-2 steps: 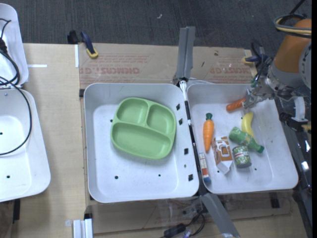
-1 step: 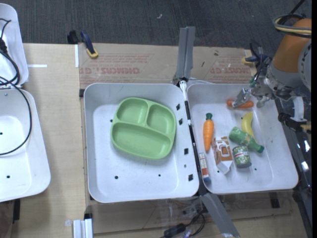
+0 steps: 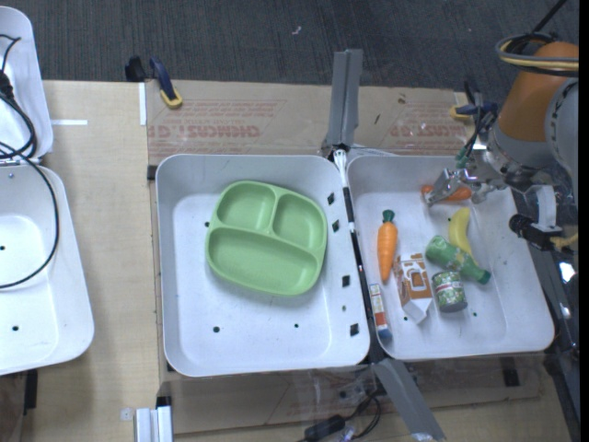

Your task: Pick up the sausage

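Sausage (image 3: 433,191) at far edge of right bin (image 3: 515,339), reddish-orange end peeking out beside gripper (image 3: 457,184); likely light toy, smooth, rounded, prone to roll or slip; best taken across mid-length, short axis between fingers; jaw state impossible to tell; banana (image 3: 459,229), carrot (image 3: 387,247) nearby; green plate (image 3: 267,238) in left bin (image 3: 184,339)

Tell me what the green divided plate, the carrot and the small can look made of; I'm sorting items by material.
Green three-compartment plate: seemingly moulded plastic, matte, uniform pale green with soft rounded ridges. Orange carrot with green top: probably toy plastic, given its smooth, even colour. Small can with green label: pale grey top suggests metal, but it may be a plastic replica; too small to tell.
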Action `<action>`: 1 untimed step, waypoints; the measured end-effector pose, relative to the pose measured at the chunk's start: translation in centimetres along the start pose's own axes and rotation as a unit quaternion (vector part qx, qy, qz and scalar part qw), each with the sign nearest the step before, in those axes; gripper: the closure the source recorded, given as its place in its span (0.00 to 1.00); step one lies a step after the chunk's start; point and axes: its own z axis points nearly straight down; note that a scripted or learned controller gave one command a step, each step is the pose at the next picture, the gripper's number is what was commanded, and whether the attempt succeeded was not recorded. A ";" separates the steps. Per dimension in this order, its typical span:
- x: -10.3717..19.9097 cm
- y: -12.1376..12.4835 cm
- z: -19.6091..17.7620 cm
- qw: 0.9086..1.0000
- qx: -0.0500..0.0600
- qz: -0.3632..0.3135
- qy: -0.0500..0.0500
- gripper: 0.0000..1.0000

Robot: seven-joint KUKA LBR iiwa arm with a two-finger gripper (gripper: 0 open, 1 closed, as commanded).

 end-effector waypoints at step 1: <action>0.0 0.0 0.0 1.000 0.000 0.000 0.000 0.00</action>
